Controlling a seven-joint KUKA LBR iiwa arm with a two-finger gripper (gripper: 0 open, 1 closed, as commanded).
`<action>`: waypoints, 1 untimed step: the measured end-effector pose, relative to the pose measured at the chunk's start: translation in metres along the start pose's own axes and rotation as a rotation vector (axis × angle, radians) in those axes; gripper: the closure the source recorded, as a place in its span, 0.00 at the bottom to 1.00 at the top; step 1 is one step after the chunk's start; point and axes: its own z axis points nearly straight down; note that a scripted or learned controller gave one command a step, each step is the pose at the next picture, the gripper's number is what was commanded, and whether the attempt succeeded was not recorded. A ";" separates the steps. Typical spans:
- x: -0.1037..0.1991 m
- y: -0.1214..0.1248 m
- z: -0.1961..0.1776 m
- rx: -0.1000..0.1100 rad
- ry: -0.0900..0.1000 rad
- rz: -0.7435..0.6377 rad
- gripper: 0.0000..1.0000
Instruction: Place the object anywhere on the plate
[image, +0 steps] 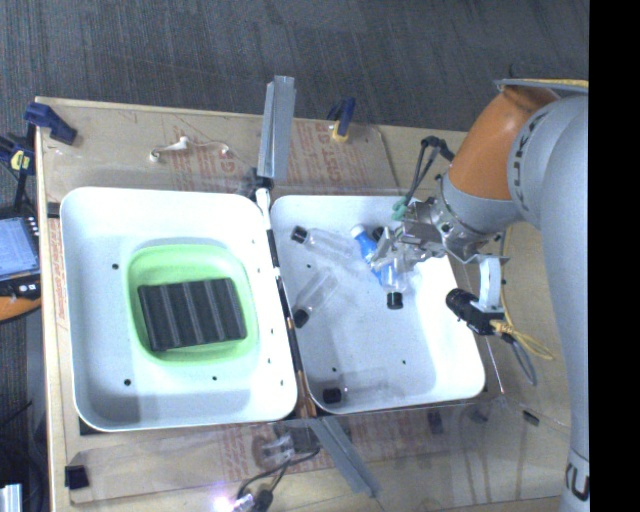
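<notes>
The arm (545, 130) sets its gripper (393, 262), grip state unclear, by a clear bottle (335, 245) in the right bin (460, 370).

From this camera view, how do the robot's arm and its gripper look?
The arm is a thick, rounded grey tube with a wide orange band above the wrist. Thin dark cables loop beside the wrist. The gripper is a small metallic assembly with dark parts.
</notes>
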 end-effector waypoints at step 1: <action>0.000 0.000 0.000 0.000 0.000 0.000 0.00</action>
